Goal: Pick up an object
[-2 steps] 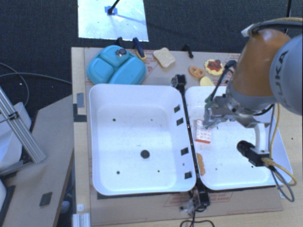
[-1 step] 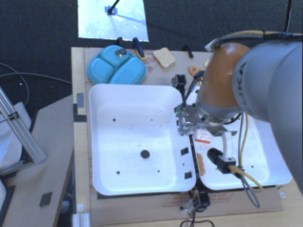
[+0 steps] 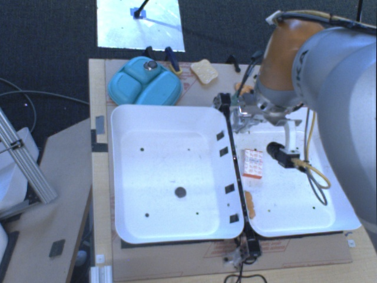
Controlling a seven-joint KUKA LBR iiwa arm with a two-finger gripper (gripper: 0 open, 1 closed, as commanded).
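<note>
The gripper [image 3: 240,120] hangs over the right bin's [image 3: 294,220] upper left corner; whether it grips anything cannot be told. A small red-and-white carton [image 3: 253,163] lies just below it.

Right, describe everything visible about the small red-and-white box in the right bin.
The small box is a flat rectangular packet, white with red-orange print, seemingly cardboard. It lies flat on the floor of the right bin, near the central divider, long side running roughly up the view. Nothing touches it; the tool sits above and apart from it.
</note>
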